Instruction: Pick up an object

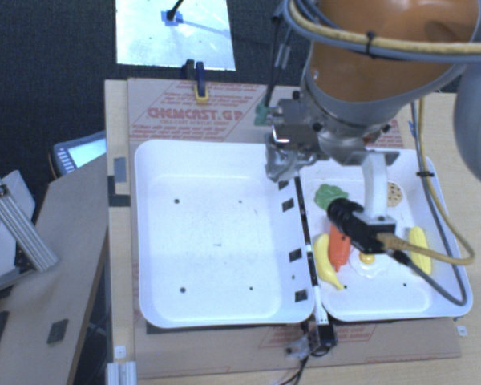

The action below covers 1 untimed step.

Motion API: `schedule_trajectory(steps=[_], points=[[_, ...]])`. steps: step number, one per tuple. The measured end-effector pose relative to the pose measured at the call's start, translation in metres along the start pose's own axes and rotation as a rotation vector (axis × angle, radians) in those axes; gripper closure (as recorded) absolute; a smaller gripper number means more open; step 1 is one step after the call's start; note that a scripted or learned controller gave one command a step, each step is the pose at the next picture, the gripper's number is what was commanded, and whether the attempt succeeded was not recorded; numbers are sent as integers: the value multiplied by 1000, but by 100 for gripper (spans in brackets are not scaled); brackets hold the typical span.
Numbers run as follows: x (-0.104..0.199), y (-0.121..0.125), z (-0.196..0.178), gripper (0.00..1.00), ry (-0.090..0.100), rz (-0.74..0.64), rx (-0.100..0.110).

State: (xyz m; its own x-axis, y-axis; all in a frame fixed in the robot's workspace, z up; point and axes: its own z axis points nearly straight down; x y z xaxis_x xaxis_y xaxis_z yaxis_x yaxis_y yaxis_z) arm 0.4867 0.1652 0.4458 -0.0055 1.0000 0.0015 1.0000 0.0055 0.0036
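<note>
The arm (385, 46) reaches in from the right, its orange band looming over the right bin (417, 299). Its gripper (282, 165) hangs at the bins' shared edge. The toy carrot (338, 249), banana (329, 269) and green piece (330, 194) lie in the right bin.

Your arm (401, 30) comes in from the right of the camera view and looms large near the lens, its orange band swelling across the top of the picture with the grey casing at the far right edge. Cables loop round it. Below the band your grey wrist narrows to the gripper (282, 171), which points down; you cannot tell from here how it is set
</note>
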Motion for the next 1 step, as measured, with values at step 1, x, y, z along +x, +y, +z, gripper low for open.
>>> schedule_trajectory(steps=[1], points=[[36, 0, -53, 100, 2, -2, -4]])
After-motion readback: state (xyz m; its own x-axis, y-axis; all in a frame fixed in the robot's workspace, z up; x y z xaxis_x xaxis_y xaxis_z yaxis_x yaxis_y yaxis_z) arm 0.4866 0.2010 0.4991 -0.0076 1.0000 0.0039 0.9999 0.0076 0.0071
